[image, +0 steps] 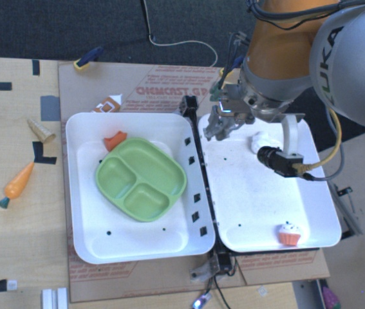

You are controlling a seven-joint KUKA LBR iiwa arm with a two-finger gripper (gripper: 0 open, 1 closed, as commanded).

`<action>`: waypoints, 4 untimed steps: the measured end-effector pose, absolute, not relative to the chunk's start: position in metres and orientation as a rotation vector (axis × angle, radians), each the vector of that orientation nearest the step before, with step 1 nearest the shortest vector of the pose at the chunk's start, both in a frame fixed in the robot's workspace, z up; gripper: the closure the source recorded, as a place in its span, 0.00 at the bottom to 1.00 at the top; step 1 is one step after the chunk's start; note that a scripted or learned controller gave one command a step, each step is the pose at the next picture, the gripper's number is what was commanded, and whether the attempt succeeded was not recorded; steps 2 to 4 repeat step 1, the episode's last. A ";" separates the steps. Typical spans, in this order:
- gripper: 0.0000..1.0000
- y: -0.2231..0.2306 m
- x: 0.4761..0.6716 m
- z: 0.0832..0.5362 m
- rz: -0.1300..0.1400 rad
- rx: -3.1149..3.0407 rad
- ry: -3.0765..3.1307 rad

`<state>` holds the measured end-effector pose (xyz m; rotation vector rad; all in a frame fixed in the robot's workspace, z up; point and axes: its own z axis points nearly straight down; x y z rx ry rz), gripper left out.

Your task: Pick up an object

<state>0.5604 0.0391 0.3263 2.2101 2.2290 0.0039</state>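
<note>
Camera view, looking down at a slant on a wooden counter with a sheet of printed cardboard under two shallow white bins set side by side.

The left bin holds a light green divided plate with three compartments, lying flat near the bin's middle. A small orange object touches the plate's rim at about 11 o'clock; part of it is hidden under that rim, so its shape cannot be told.

The right bin holds a small toy cupcake, orange base with white top, standing near the bin's edge at about 5 o'clock. A small white object lies at about 12 o'clock in this bin, partly behind a black fitting and cable on the arm.

The arm, grey with an orange band, enters at 2 o'clock of the scene. Its pincer hangs over the right bin's corner at about 11 o'clock, just beside the divider between the bins. Its state cannot be told; nothing is seen held in it. The cupcake is well apart from it, across the bin.

Outside the bins, on the counter at 9 o'clock, a toy carrot lies tilted, with a tan cone-like piece above it. A yellow and blue clip sits at 11 o'clock, and a white cable trails along the dark floor at 12 o'clock.
</note>
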 end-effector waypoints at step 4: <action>1.00 0.053 0.544 0.348 0.000 2.218 2.226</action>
